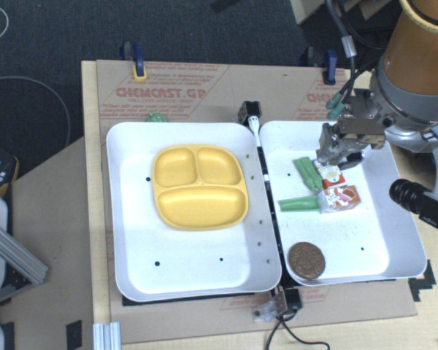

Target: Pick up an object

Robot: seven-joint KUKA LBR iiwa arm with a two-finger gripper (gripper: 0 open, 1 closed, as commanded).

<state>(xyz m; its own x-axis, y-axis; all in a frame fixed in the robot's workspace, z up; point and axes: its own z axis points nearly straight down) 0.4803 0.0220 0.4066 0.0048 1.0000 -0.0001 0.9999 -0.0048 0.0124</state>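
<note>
Where gripper hangs, carton below.

Gripper low in right bin over green pieces; yellow tray in left bin.

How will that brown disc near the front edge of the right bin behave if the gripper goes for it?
The brown disc lies flat and looks thin, so the fingers would probably struggle to get under it and might just slide it across the smooth right bin. Lying on its face, it seems unlikely to roll. It sits against the bin's front-left wall, which could block one finger.
</note>
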